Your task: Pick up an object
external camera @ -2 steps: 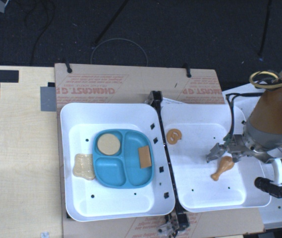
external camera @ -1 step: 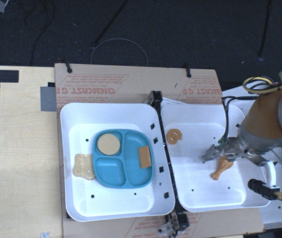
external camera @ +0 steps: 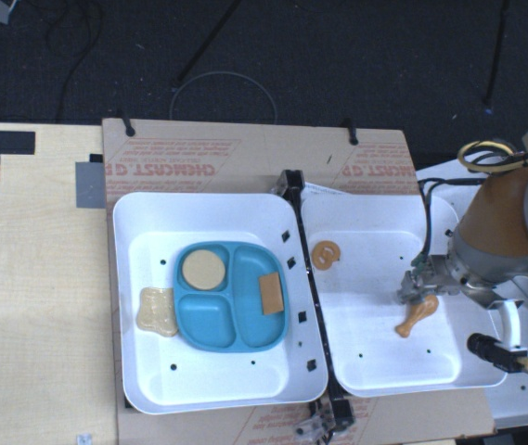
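Note:
My gripper (external camera: 416, 290) hangs low over the right side of the right bin (external camera: 375, 369), at the end of the grey arm with its orange band (external camera: 500, 221). Just beneath and in front of it an orange-brown drumstick-shaped piece (external camera: 418, 317) lies slanted on the bin floor, its upper end touching or under the gripper tip. A small brown pretzel-like ring (external camera: 326, 255) rests near that bin's left wall.
The left bin (external camera: 143, 378) bears a blue divided tray (external camera: 210, 327) with a round tan disc (external camera: 203, 269) and a brown rectangular slab (external camera: 271, 294) in it. A pale toast-like piece (external camera: 156, 311) lies left of the tray. A black divider (external camera: 302, 286) separates the bins.

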`<state>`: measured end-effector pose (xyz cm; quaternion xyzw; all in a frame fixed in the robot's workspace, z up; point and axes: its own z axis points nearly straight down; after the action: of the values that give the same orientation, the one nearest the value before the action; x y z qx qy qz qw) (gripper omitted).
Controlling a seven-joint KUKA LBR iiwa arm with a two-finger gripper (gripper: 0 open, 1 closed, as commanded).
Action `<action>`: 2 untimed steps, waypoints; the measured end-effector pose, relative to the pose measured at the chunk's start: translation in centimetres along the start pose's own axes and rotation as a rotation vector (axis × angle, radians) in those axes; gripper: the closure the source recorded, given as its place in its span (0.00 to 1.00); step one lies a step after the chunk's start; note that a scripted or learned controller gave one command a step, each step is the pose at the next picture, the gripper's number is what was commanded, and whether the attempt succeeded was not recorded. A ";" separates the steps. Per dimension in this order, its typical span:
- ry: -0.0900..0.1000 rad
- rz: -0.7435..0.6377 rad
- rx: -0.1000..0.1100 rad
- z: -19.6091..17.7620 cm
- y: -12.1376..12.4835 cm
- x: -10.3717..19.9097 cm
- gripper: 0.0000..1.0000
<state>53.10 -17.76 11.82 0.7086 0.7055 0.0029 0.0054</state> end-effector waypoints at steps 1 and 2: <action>0.003 -0.005 0.011 -6.2 0.0 -0.1 1.00; 0.004 -0.005 0.012 -9.1 0.0 -0.2 1.00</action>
<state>53.02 -17.92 20.93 0.7067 0.7075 0.0001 0.0001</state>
